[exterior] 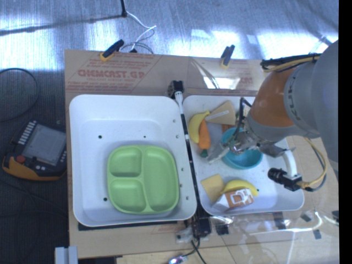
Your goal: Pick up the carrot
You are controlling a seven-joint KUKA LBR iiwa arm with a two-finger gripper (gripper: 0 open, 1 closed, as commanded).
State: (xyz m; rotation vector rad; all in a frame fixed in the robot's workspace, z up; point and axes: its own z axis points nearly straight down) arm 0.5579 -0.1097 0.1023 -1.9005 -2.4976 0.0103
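While the arm (291, 100) leans down over the right bin (286, 202), its gripper (237, 142) hangs just right of the carrot (204, 135); can't tell its grip.

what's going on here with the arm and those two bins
A robot arm is reaching into the right bin, which holds a jumble of toy food. Its gripper is low over a blue bowl, to the right of the carrot. The carrot lies against a banana near the bin's left wall, apart from the gripper and not yet picked up. The left bin holds a green divided plate.
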